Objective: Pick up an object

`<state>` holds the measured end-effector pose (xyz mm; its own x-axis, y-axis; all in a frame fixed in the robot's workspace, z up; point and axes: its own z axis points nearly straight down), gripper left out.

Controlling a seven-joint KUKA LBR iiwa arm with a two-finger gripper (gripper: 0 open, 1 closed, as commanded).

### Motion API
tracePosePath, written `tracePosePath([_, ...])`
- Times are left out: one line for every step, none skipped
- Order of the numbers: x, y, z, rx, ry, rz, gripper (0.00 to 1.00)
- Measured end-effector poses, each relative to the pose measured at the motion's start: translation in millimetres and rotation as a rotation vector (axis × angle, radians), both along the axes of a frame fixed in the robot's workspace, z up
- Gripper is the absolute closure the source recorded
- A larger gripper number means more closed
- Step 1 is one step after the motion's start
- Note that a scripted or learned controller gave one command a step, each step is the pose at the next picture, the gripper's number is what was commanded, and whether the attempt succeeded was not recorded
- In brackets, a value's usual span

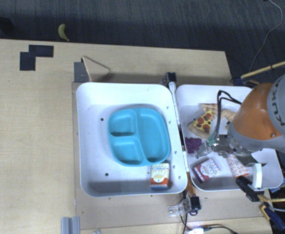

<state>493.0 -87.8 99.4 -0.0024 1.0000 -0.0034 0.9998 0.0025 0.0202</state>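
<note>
The gripper (219,145) is low in the right bin (269,179), near the pizza (203,123). Nothing looks picked up yet. Whether it grips anything is unclear.

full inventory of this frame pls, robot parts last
left bin: 1, white, bench centre
right bin: 1, white, beside the left bin
divided tray: 1, blue, in left bin
small carton: 1, orange and white, left bin's near edge
pizza slice: 1, yellow and red, right bin
purple item: 1, right bin, by the divider
packet: 1, red and white, right bin's near side
banana: 1, yellow, floor beyond bench
tape patches: several, black, bench's far left
arm: 1, grey with orange band, over right bin
</note>
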Motion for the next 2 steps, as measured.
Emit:
tracePosePath([1.5,0.6,10.7,0.001,-0.003,0.002,1.00])
tracePosePath([1.4,0.6,10.6,0.001,-0.003,0.002,0.00])
